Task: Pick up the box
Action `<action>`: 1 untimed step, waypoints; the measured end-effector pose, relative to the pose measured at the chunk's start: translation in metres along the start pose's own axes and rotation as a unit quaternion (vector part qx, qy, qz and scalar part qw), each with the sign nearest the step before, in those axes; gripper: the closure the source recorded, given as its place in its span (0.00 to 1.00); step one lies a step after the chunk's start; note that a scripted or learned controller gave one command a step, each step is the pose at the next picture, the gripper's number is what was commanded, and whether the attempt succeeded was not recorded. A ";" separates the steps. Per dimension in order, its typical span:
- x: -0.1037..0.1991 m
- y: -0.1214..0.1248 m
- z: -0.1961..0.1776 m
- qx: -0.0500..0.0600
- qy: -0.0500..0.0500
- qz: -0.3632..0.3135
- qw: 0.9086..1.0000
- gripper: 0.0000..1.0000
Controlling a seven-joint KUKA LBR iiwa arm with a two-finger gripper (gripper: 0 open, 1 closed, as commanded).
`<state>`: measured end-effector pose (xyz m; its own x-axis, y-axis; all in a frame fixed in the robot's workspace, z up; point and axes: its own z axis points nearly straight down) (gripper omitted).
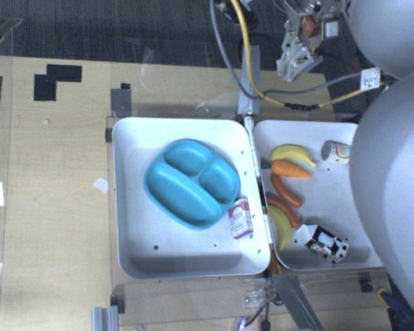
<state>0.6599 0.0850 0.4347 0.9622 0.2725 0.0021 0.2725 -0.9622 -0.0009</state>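
The small red-and-white box [241,218] lies in the left bin [127,198], well apart from the gripper [297,59] and nearer the camera than it. It touches the blue divided plate [192,182] and sits just beside the wall shared with the other bin. It looks like a light, thin carton that would crush easily, best pinched gently across its narrow sides. The gripper hangs raised beyond both bins' far edge, and whether it is open or closed cannot be told.
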 end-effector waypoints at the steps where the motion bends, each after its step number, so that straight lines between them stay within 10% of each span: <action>1: 0.012 -0.066 0.000 0.000 0.000 0.017 1.000 1.00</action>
<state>0.6536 0.1515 0.4349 0.9710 0.2390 0.0020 0.2390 -0.9710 -0.0009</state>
